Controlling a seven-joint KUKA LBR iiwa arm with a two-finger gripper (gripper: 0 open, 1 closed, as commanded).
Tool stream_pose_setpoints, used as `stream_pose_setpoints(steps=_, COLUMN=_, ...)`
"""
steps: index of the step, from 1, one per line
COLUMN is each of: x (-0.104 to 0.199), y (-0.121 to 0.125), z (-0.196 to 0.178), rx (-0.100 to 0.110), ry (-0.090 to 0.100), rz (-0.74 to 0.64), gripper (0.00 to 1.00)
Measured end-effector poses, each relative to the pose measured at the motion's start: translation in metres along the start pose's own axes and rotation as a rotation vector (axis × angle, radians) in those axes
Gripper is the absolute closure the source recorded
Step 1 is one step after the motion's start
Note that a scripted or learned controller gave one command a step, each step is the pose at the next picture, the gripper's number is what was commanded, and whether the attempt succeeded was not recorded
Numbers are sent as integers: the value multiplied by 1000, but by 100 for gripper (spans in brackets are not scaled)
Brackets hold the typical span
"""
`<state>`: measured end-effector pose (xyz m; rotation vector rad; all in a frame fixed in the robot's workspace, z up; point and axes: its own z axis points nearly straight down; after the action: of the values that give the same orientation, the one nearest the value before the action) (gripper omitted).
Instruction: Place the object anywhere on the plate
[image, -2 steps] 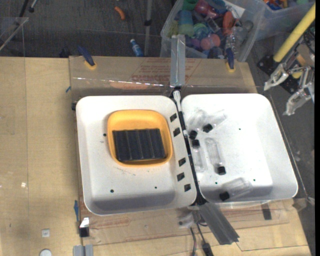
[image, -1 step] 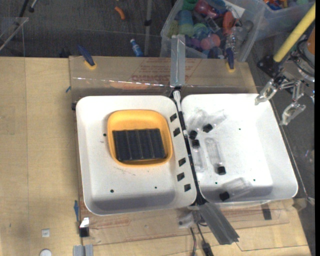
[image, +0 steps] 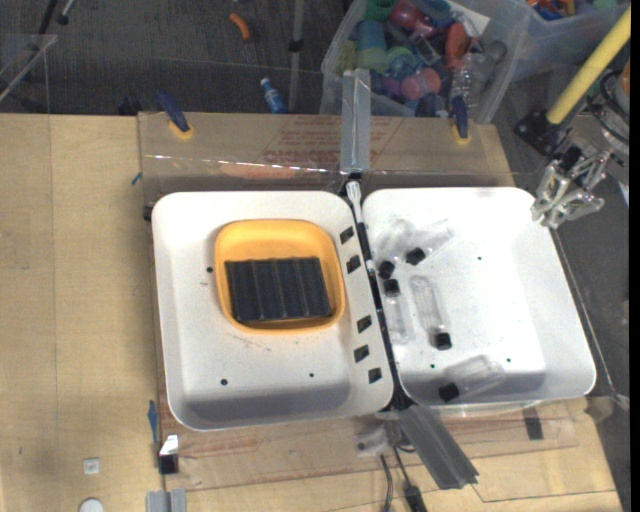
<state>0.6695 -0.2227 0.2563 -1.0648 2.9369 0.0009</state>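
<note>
Currently the tan wooden bench (image: 70, 300) carries the two white bins side by side, touching along a central seam marked by a row of small black tabs (image: 362, 325). The left bin (image: 180, 300) holds an orange plate (image: 275, 232) with rounded corners, set toward the bin's far half. The black ribbed object (image: 277, 290) lies flat on the plate, inside its rim and filling most of its floor. The right bin (image: 540, 300) contains several clear plastic pieces with black caps (image: 420, 300), scattered mostly along its left side near the seam. The gripper (image: 568, 198) hangs off the right bin's far right corner, just outside the rim, with nothing seen in it; whether it is wide or narrow I cannot tell at this resolution. The arm's yellow-orange band (image: 600, 55) slants up toward the top right corner. Behind the bins a flat brown panel (image: 260, 140) lies on the bench, pinned by a blue clamp (image: 178, 120) at its left and another (image: 460, 122) at its right, with a grey metal bar (image: 355, 115) standing over the seam. Beyond the bench, on a dark floor, sits a clear container of colourful toys (image: 420, 45).
</note>
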Motion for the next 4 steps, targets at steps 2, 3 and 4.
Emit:
stream_pose_setpoints(steps=2, x=-1, y=1, z=-67, rx=-4, ry=7, rz=-505, gripper=100)
stream_pose_setpoints(steps=3, x=-1, y=1, z=-78, rx=-6, ry=6, rz=-788, gripper=100)
stream_pose_setpoints(steps=4, x=-1, y=2, z=-79, rx=-9, ry=5, rz=-1148, gripper=100)
